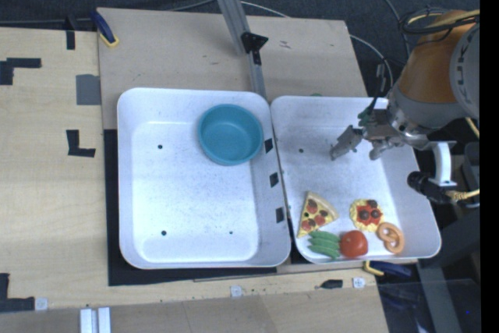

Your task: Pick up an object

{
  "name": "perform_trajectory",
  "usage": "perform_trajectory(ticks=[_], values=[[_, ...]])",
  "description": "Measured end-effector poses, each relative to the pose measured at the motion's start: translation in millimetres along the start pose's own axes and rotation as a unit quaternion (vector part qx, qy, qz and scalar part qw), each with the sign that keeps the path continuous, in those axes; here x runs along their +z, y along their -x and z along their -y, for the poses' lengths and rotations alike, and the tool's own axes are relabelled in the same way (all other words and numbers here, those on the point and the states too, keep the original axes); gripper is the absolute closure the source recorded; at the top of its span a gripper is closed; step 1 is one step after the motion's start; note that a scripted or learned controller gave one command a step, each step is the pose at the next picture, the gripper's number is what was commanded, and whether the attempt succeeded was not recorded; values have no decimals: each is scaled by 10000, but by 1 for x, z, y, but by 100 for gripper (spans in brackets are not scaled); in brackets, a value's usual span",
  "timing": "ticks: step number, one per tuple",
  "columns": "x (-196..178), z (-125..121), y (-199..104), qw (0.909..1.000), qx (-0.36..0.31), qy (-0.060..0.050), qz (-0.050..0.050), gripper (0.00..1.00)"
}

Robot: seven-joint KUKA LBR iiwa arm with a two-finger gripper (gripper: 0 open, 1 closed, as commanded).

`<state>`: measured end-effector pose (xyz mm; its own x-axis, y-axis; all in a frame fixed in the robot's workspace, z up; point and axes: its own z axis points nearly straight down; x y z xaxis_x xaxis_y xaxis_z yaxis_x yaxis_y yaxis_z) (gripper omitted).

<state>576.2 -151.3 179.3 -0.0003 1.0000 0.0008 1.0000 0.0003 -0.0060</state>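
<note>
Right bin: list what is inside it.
The right bin holds a pizza slice, a green vegetable, a tomato, a small tart and a pretzel. The gripper hangs above, covering some floor.

the two white bins [148,191] look like smooth plastic, faintly speckled and slightly glossy. the blue bowl [230,134] has a matt plastic look. the table [47,191] is pale wood-grain board, matt. the pizza slice [316,213] and tomato [354,244] seem shiny plastic. the gripper [361,146] looks like dull grey metal.
</note>
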Motion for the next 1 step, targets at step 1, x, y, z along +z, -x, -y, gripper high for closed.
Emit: perform_trajectory(ticks=[1], values=[[48, 2, -10, 10000, -2, 7, 0, 0]])
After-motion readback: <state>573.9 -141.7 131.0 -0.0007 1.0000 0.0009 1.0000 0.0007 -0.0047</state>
